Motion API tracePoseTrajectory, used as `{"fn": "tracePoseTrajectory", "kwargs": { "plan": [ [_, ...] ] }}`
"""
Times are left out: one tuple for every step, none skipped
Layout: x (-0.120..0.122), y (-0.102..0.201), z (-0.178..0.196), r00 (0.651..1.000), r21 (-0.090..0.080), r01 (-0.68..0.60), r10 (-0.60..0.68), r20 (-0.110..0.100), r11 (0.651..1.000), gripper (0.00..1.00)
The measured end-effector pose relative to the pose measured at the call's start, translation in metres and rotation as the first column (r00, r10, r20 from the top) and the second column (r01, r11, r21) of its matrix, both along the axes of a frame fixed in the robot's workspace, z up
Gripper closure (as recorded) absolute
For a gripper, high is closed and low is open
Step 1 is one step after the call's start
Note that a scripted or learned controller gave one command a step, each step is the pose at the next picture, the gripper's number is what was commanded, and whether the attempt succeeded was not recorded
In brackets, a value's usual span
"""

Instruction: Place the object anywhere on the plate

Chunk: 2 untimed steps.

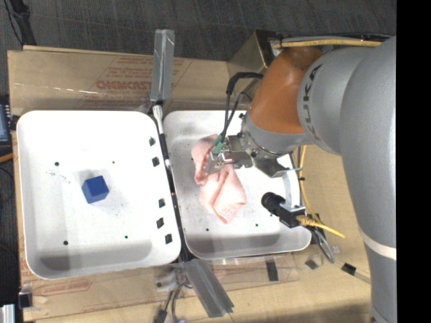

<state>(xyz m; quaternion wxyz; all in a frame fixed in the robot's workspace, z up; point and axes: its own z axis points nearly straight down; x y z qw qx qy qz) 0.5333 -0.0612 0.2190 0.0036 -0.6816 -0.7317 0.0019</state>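
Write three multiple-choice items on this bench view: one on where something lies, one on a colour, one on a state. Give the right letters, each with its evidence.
1. Where does the blue cube lie?
A. in the left bin
B. in the right bin
C. on the cardboard

2. What colour is the crumpled cloth?
A. green
B. pink
C. black

3. How does the gripper stand to the cloth?
A. far off, over the left bin
B. right at the cloth, over the right bin
C. outside both bins

Key: 1 A, the cube sits on the left bin floor. 2 B, the fabric is pale pink. 3 B, the gripper meets the cloth inside the right bin.
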Motion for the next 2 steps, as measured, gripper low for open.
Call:
{"fn": "tracePoseTrajectory", "kwargs": {
  "plan": [
    [0.001, 0.001, 0.011, 1.0, -0.002, -0.01, 0.01, 0.005, 1.0, 1.0],
    [0.001, 0.054, 0.021, 0.913, 0.0, -0.407, 0.407, 0.004, 0.913, 1.0]
  ]
}}
